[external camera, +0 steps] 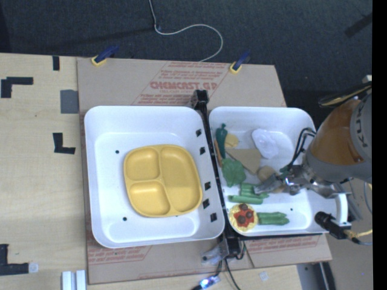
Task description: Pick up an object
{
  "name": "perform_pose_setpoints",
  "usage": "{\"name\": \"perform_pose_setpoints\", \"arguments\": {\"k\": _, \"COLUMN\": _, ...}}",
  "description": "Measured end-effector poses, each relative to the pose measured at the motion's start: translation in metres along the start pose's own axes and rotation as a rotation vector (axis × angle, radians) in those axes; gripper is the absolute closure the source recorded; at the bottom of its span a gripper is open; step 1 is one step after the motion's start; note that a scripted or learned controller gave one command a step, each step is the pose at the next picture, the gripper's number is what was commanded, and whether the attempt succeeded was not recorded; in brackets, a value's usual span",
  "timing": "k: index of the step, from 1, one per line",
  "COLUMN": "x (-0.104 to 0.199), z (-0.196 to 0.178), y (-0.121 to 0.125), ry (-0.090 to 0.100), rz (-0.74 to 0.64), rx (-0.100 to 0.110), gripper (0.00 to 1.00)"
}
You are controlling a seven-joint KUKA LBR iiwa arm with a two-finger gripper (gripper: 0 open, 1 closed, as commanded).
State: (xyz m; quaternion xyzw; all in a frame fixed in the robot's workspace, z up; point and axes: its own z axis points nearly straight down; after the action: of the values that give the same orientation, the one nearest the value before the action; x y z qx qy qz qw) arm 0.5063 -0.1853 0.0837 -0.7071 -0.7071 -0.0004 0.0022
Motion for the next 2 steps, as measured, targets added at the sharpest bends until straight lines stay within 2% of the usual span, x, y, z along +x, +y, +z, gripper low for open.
{"name": "perform_pose_setpoints", "arguments": {"k": 1, "x": 0.001, "z": -0.012, "y": 0.003, "ry": 0.004, "rz": -0.003, "rx": -0.002, "gripper": 1.0}}
{"name": "perform_pose_setpoints", "arguments": {"k": 2, "x": 0.002, "z": -0.052, "y": 0.008, "ry": -0.004, "rz": -0.002, "rx": -0.001, "gripper": 1.0}}
